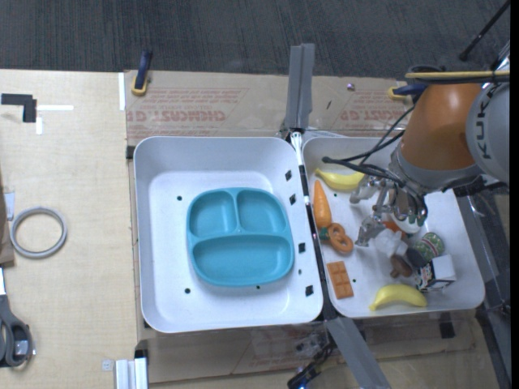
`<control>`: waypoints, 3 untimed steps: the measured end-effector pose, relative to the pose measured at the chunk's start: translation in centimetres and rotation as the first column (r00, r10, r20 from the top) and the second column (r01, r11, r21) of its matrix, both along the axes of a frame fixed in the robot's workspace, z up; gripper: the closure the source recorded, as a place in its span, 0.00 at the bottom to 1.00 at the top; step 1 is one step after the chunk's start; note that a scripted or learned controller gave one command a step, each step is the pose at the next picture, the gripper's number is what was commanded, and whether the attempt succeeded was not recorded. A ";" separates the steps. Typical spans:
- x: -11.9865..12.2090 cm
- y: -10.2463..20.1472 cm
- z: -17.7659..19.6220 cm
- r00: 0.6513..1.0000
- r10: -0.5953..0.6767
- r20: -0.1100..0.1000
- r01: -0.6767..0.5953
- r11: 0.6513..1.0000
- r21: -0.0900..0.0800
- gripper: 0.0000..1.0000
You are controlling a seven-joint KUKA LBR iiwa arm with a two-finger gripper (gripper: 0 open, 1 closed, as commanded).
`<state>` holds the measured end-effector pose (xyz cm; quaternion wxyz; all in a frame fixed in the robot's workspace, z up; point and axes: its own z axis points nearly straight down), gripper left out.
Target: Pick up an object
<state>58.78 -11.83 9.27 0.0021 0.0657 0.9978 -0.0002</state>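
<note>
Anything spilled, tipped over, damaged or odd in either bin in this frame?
Nothing stands out. The blue divided plate lies flat in the left bin. In the right bin, the carrot, both bananas and the other small items lie loose, with the gripper above them.

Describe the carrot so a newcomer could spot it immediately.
Look in the right bin, the one crowded with toy food. Along its left wall lies the carrot, a plain orange cone, just below the upper banana and above the pretzel; no neighbour shares its tapered shape.
</note>
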 end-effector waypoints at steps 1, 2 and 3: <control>0.9 -4.1 0.1 1.000 -0.018 0.002 0.018 1.000 0.003 0.00; -0.4 1.6 0.0 0.999 -0.045 -0.001 0.045 0.999 0.001 0.00; 0.3 -8.7 0.8 0.995 -0.096 0.001 0.096 0.995 0.000 0.00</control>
